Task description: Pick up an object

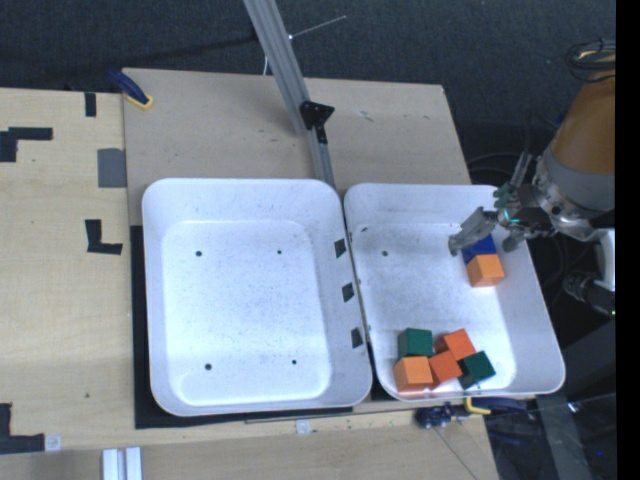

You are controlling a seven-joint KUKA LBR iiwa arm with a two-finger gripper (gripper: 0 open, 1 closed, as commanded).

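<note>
Over right bin [520, 308] | tool [478, 236] above blue block [480, 251] | orange block [485, 269] adjacent

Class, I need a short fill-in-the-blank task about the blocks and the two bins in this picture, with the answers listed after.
1. All the blocks lie in the ____ bin as the camera sees it.
2. The block lying just below the gripper is ____.
3. The cluster by that bin's near edge holds green and ____ blocks.

Missing words: right; orange; orange.
</note>
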